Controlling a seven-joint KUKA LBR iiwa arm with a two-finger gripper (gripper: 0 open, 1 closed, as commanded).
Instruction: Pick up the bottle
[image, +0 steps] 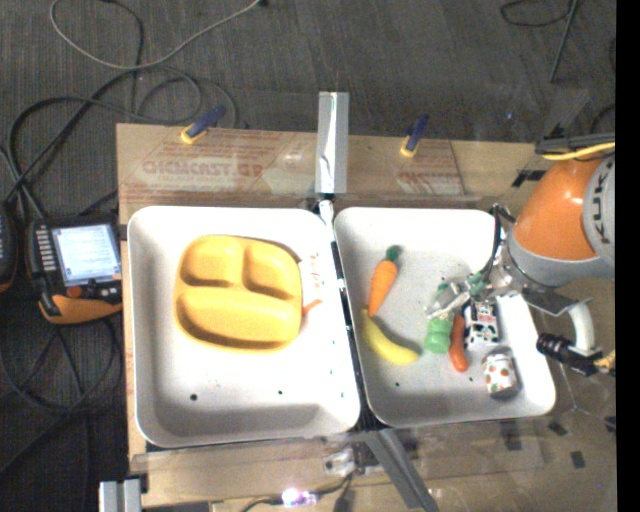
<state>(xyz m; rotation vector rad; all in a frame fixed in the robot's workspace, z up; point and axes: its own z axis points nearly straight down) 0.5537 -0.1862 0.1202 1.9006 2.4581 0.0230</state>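
On the table (140, 170), the left bin (150, 400) held a yellow divided plate (240, 292), lying toward its ten o'clock. In the right bin (420, 405), an orange carrot (381, 282) lay at ten o'clock with a yellow banana (388, 344) just below it at seven, and a small patterned cup (500, 373) sat at five o'clock. My claw (458, 298) hung at the bin's three o'clock over a cluster where the green bottle (437, 335) lay beside a thin red piece (457, 345) and a black-and-white carton (483, 325); I could not tell how wide my claw stood or whether it held anything.
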